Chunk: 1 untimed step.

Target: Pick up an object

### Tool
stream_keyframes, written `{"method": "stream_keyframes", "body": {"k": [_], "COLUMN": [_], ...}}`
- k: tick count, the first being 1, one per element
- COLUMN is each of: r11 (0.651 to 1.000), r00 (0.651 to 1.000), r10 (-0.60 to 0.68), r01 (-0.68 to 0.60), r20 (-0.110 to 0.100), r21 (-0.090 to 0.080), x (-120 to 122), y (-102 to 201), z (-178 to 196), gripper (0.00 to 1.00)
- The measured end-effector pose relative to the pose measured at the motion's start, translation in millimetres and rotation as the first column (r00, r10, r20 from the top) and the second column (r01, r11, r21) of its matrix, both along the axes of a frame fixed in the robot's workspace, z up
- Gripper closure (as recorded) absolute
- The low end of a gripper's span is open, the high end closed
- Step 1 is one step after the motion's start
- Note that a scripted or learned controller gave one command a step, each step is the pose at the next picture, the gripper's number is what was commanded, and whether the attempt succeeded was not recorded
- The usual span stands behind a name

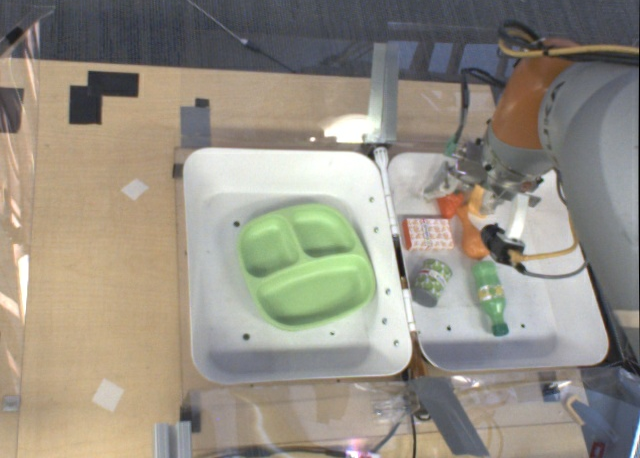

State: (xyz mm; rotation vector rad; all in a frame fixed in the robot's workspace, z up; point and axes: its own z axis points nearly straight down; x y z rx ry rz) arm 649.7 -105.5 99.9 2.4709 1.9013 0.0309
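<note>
Camera view: we see the tool [470,191] low in the right bin [560,336], half hiding an orange thing [470,236]; grip we cannot tell. The arm [590,136] leans in from the right.

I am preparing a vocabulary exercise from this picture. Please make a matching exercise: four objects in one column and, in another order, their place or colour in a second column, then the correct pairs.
Objects:
1. divided plate
2. bottle
3. patterned packet
4. round can

Descriptions:
A. red and white, flat, near the right bin's left wall
B. light green, alone in the left bin
C. green, lying on its side toward the right bin's front
D. grey and green, just in front of the packet

Pairs: 1-B, 2-C, 3-A, 4-D
</note>
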Motion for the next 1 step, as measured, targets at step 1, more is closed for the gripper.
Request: {"method": "stream_keyframes", "body": {"k": [1], "r11": [0.993], "r00": [0.993], "r10": [-0.115], "r01": [0.115], "r20": [-0.023], "r21": [0.006], "x": [-39.7], "y": [-11.3], "z": [-12.5], "gripper": [0.0]}}
